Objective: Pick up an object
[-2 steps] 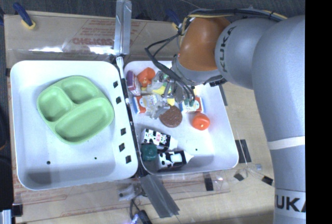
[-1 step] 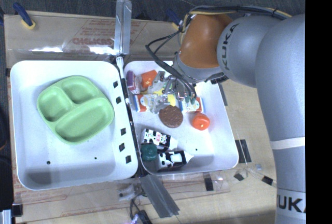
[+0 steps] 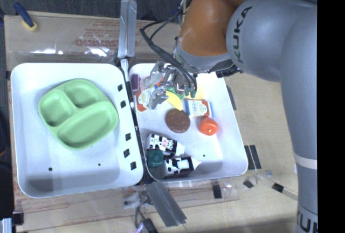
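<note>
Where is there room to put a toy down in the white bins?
Left white bin: bare floor in front of the green divided plate. Right white bin: a small bare patch below the orange ball. Crowded under the gripper and around the brown disc.

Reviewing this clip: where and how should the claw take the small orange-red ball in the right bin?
Probably straight from above, closing across the orange-red ball at its widest part. It is round, sits apart from the brown disc, with bare bin floor on its right.
</note>
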